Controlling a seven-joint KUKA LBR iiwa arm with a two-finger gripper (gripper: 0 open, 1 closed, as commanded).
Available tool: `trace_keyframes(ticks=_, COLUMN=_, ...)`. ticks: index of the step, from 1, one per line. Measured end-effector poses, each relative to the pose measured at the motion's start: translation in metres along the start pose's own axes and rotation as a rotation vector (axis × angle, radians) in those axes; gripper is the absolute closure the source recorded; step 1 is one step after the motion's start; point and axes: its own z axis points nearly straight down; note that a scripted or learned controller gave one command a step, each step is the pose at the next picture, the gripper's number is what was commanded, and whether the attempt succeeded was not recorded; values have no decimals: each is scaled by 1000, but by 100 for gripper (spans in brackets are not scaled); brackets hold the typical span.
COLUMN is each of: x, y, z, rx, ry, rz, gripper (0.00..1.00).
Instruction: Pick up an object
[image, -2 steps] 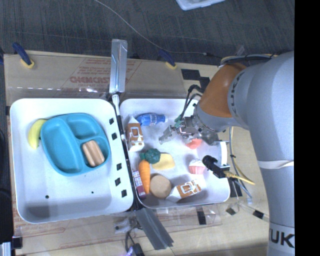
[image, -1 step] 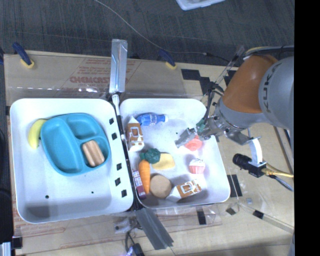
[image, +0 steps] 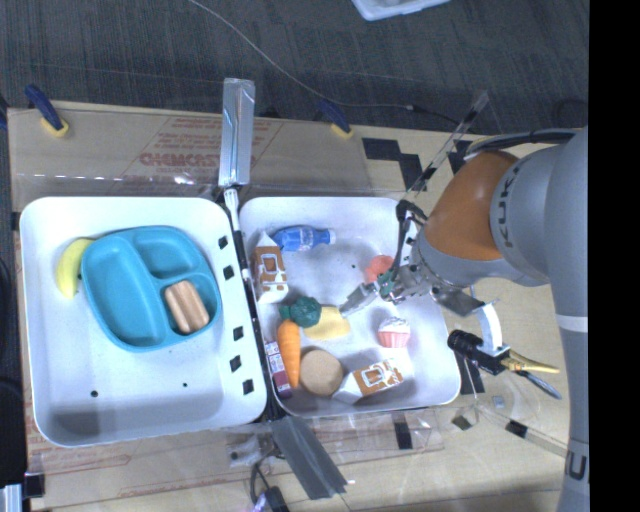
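You see: blue tray (image: 130, 300), yellow banana (image: 68, 268), orange carrot (image: 289, 344), blue bottle (image: 301, 238), pink cupcake (image: 394, 332), white bins (image: 60, 400).

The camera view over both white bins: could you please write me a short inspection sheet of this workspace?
Surface: two shallow white bins on a cardboard-covered bench.
Job's things: right bin holds blue plastic bottle, orange toy carrot, pink cupcake, round tan disc, small cartons.
Clutter: left bin holds blue divided tray, brown bread roll, yellow banana.
Grippers: gripper low over right bin.
Cables: thin cable across the floor.
Surroundings: dark carpet.
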Motion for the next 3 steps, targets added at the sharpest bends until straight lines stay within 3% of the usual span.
trace_keyframes(ticks=1, x=0, y=-29, z=18, rx=6, ry=3, rz=71, gripper=0)
trace_keyframes(ticks=2, x=70, y=65, z=11, rx=8, ry=5, rz=150, gripper=0)
trace_keyframes(ticks=3, x=68, y=101, z=17, rx=9, ry=-12, rz=-39, gripper=0)
